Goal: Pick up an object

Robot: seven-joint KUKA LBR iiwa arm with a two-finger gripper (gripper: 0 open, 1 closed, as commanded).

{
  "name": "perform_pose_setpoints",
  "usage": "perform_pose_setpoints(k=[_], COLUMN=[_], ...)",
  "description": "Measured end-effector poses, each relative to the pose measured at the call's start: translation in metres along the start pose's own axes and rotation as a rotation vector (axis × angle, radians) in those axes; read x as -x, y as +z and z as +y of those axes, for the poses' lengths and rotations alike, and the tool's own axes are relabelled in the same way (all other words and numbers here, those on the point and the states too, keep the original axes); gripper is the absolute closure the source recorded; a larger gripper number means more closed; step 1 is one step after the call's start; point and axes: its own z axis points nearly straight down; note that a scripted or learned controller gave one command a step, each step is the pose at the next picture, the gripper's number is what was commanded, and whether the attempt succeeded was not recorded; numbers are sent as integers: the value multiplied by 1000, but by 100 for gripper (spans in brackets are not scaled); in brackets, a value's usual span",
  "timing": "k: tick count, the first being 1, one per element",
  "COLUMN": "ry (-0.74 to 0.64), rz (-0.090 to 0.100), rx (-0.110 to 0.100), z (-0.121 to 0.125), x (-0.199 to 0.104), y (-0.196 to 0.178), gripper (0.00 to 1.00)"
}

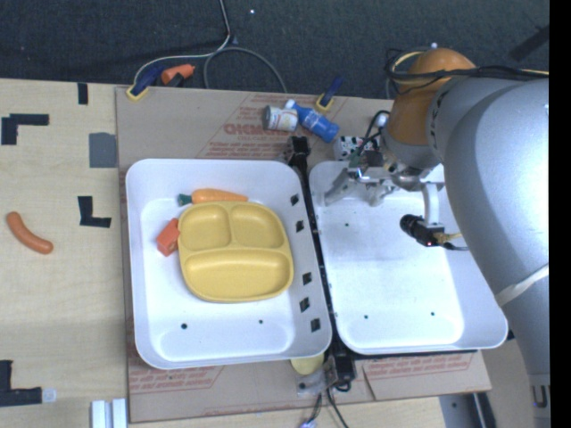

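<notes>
A yellow divided plate (235,250) lies in the left bin (152,328). An orange carrot (219,196) rests against the plate's far edge, with a green tip at its left end. A small red-orange piece (168,236) leans on the plate's left side. My gripper (355,187) hangs low over the far left corner of the right bin (401,301), close to the divider between the bins. Nothing shows in its grasp. The grey arm with its orange band (419,96) covers the right bin's far right side.
An orange sausage-shaped toy (28,233) lies on the bench far left of the bins. Behind the bins lie a white and blue bottle-like item (302,119), an orange clamp (177,73) and a blue clamp (331,92).
</notes>
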Motion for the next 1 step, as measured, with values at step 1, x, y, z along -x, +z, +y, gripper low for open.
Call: perform_pose_setpoints(k=[1], ry=[-1], rz=[-3], rx=[-1], z=[-1], x=[0], y=[-11], gripper=[100])
